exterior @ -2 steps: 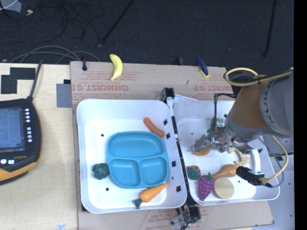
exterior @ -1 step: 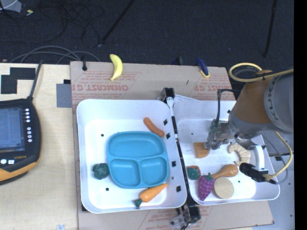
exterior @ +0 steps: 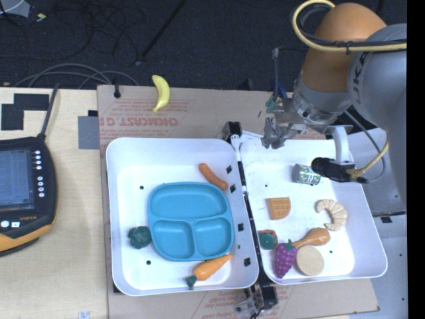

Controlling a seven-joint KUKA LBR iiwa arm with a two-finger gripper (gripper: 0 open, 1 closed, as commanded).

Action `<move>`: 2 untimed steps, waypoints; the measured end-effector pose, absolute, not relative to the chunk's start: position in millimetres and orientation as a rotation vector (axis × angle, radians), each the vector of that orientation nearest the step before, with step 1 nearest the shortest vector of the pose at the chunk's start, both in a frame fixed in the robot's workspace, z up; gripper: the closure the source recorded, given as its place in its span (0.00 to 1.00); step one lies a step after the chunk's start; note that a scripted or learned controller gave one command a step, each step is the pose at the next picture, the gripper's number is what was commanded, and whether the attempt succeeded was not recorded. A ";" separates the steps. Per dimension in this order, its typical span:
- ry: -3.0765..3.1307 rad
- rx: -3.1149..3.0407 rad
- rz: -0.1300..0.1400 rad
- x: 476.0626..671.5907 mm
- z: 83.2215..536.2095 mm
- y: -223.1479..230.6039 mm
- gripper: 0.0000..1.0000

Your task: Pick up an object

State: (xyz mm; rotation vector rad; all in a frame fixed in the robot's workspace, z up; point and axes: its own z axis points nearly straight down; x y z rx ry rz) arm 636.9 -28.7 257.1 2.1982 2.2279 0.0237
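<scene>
While the arm is hovering at the right bin's far rim | gripper closure: cannot tell | small can is lying just below-right of it, long axis crosswise.

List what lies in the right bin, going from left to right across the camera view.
Green-and-red toy → waffle piece → purple grapes → silver can → round cracker → croissant. The drumstick is left out, since it spans several of these.
</scene>
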 end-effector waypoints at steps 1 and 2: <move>2.227 2.219 0.006 506.4 342.9 2.2 1.00; 2.234 2.209 0.006 513.3 390.7 104.9 1.00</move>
